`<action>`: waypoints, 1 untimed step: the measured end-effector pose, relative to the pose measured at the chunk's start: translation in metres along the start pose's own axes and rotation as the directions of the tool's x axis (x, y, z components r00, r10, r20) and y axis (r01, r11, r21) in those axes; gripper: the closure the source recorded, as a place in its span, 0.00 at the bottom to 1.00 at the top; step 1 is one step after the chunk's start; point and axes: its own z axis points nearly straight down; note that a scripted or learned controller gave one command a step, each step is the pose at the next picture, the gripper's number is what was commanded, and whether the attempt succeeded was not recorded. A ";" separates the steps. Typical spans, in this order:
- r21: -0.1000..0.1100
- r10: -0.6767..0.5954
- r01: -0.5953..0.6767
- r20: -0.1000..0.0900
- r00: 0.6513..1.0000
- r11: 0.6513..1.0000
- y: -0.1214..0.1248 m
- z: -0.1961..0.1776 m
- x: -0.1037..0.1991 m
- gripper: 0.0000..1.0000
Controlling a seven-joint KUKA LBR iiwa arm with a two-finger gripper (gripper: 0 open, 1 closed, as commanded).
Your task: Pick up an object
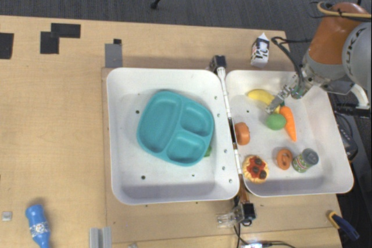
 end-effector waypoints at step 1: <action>-0.008 -0.268 0.268 0.023 0.963 0.963 0.026 0.000 0.060 0.00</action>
